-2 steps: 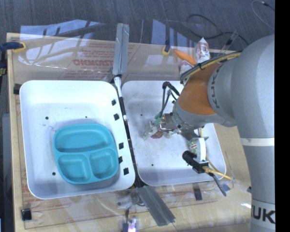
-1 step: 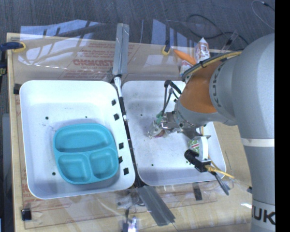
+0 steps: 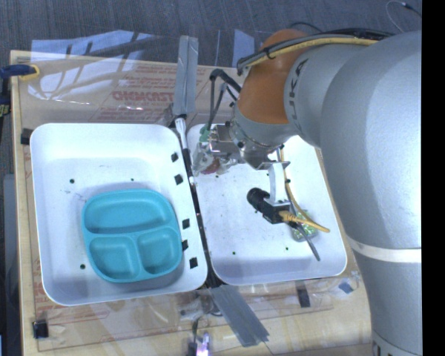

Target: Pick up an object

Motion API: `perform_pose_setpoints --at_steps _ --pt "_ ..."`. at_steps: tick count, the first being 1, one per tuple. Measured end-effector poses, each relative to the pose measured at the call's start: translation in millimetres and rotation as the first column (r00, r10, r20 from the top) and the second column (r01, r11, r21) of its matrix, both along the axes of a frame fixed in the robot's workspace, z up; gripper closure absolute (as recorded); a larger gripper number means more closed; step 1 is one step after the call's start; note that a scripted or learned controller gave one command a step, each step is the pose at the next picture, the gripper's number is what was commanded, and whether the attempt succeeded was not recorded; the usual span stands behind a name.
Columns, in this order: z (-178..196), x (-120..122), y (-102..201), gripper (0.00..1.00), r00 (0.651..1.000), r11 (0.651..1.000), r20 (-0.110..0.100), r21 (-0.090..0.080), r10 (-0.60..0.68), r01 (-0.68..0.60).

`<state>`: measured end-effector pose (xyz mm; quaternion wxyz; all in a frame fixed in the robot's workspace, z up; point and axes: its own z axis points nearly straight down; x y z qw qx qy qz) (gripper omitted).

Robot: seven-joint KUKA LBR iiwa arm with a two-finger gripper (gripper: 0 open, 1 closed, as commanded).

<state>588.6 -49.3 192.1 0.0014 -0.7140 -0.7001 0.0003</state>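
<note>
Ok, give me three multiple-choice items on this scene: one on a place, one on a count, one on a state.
1. Where does the blue tray lie?
A. in the left bin
B. in the right bin
C. on the floor

2. How many compartments does the tray have?
A. two
B. three
C. five

3. How does the tray sit?
A. flat, open side up
B. upside down
C. on its edge against a wall

Answers:
1 A: it rests on the floor of the left bin, while the arm is over the right bin.
2 B: one long section above two smaller ones.
3 A: its hollows face the camera.
</note>
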Motion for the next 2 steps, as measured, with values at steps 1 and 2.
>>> perform_pose_setpoints --at_steps 1,2 --pt "27 -3 86 1.00 1.000 1.000 -0.003 -0.001 -0.009 0.009" --pt "39 27 221 1.00 1.000 1.000 -0.003 -0.002 -0.013 0.013"
